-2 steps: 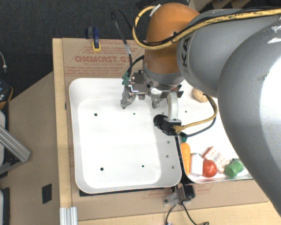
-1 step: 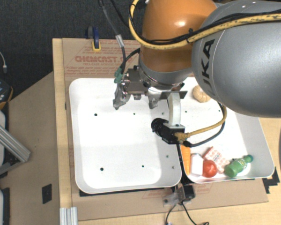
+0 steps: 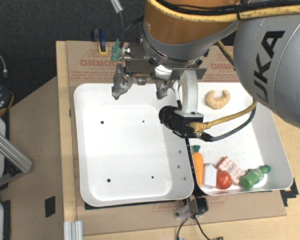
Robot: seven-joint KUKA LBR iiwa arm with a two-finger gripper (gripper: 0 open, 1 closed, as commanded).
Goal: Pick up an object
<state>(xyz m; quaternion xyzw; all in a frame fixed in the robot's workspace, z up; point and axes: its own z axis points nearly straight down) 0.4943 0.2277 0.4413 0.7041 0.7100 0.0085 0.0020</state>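
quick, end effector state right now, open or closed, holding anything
end effector: open, nothing between its fingers, above the far edge of the left bin.

Large black letters "UKA" stand on the grey casing of the robot arm [image 3: 275,59] at the right, the start of the word cut off by the orange band. On the brown cardboard sheet [image 3: 80,59] under the bins, faded red printing runs along the far edge, left and right of the arm; it looks mirrored or upside down and I cannot make it out.
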